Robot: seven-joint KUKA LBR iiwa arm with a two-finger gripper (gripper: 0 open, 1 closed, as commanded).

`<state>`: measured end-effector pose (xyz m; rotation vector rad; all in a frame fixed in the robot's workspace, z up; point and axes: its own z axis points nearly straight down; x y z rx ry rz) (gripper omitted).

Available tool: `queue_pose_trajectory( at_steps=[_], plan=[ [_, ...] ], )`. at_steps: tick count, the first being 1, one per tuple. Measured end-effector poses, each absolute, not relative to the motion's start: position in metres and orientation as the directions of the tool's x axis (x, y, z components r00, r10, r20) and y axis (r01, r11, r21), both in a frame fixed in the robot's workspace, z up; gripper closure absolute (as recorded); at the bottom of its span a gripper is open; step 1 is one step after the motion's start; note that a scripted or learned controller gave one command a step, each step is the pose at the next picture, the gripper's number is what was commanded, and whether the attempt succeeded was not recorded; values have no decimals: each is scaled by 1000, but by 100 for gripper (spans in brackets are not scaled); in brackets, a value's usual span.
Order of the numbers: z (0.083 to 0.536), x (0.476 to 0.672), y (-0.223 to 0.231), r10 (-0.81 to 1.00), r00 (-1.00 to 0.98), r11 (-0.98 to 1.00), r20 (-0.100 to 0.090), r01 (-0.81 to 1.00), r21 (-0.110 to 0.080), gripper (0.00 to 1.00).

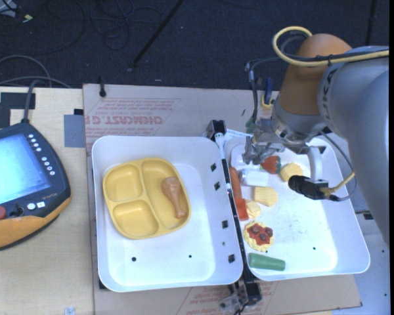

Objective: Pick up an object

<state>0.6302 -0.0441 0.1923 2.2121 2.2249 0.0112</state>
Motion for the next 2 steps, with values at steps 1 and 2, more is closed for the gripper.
queue_pose_trajectory(
  at_steps=[1, 2],
  plan=[
    [275, 584, -44, 1000, -1, 1, 0, 1000, 2, 100],
    [356, 521, 15, 1000, -5, 5, 3, 1000, 2, 100]
  ],
)
